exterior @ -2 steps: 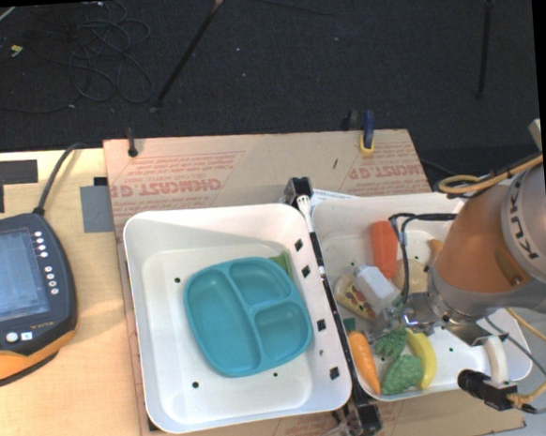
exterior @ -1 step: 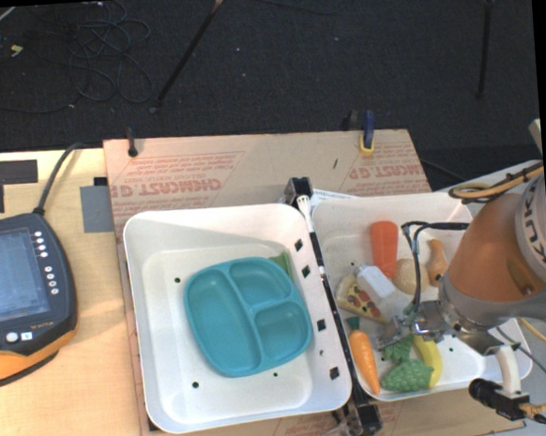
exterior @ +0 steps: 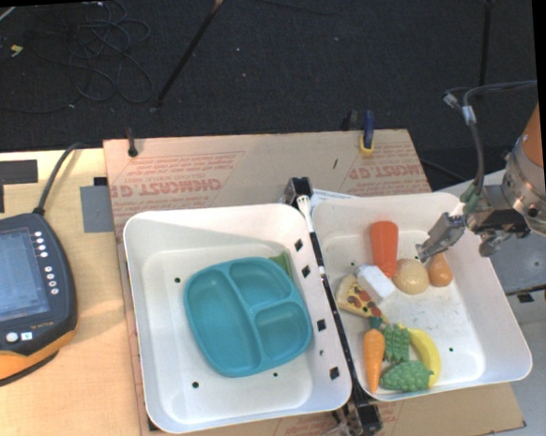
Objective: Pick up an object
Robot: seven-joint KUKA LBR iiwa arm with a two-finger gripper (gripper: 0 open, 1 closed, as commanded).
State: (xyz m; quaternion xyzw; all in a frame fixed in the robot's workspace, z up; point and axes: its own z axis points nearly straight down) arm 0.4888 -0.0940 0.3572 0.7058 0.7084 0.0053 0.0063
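The right bin (exterior: 491, 355) holds several toy foods. An orange cylinder (exterior: 384, 246) stands upright near its middle. A beige ball (exterior: 410, 277) and a small orange fruit (exterior: 439, 272) lie side by side just right of it. A white block (exterior: 375, 281) rests on a pizza slice (exterior: 357, 300). Nearer the front lie a carrot (exterior: 373, 347), a green broccoli piece (exterior: 404, 376) and a yellow banana (exterior: 427, 353). My gripper (exterior: 433, 244) reaches in from the right, its tip just above the ball and the orange fruit. I see nothing held in it.
The left bin (exterior: 155, 269) holds a teal divided plate (exterior: 248, 314). A black clip strip (exterior: 318, 284) runs along the seam between the bins. A tablet controller (exterior: 14, 280) lies at the far left of the bench. Cardboard (exterior: 213, 170) lies under both bins.
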